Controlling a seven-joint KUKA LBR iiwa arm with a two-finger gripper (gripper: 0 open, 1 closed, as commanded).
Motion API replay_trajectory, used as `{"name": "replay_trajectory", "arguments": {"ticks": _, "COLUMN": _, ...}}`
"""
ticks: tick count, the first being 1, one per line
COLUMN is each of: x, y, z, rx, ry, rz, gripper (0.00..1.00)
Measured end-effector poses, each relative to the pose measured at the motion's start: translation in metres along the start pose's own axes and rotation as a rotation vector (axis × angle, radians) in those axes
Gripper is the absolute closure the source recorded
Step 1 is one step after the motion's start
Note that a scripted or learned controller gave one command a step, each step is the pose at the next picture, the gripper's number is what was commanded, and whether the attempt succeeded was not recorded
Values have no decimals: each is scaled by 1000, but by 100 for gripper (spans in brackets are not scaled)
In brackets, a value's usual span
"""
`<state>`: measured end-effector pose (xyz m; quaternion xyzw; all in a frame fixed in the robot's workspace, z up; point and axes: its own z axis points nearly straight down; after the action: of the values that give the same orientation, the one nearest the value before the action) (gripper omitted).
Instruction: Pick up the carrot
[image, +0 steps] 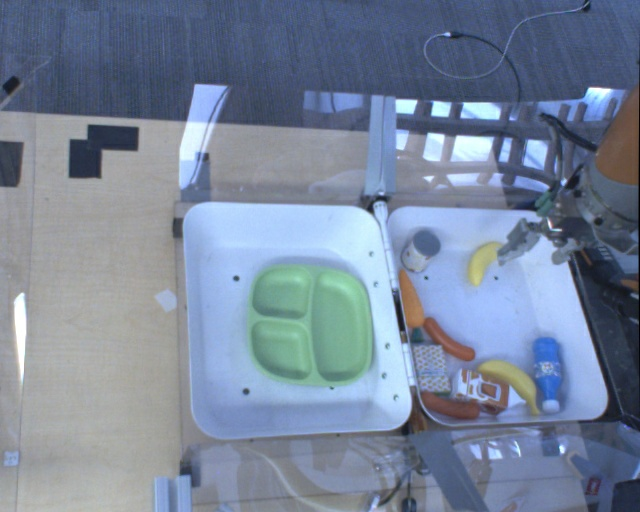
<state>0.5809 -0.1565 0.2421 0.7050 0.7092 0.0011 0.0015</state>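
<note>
The carrot (410, 303) is a slim orange stick lying along the left wall of the right bin (590, 395), its tip pointing to the far side. My gripper (538, 245) hovers over the far right part of that bin, well to the right of the carrot and just right of a small yellow banana (484, 262). Its two fingers (515, 243) stand apart with nothing between them.
A red sausage (448, 340) lies just right of the carrot's near end. The right bin also holds a grey-topped can (421, 249), small cartons (431, 364), a second sausage (450, 407), a larger banana (512, 379) and a blue bottle (546, 373). A green divided plate (310, 322) sits in the left bin (210, 300).
</note>
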Motion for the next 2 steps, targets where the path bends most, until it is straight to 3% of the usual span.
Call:
{"name": "replay_trajectory", "arguments": {"ticks": 1, "x": -10, "y": 77, "z": 56, "rx": -1, "ry": -1, "rz": 194, "gripper": 0}}
{"name": "replay_trajectory", "arguments": {"ticks": 2, "x": 42, "y": 76, "z": 124, "rx": -3, "ry": 0, "rz": 68, "gripper": 0}}
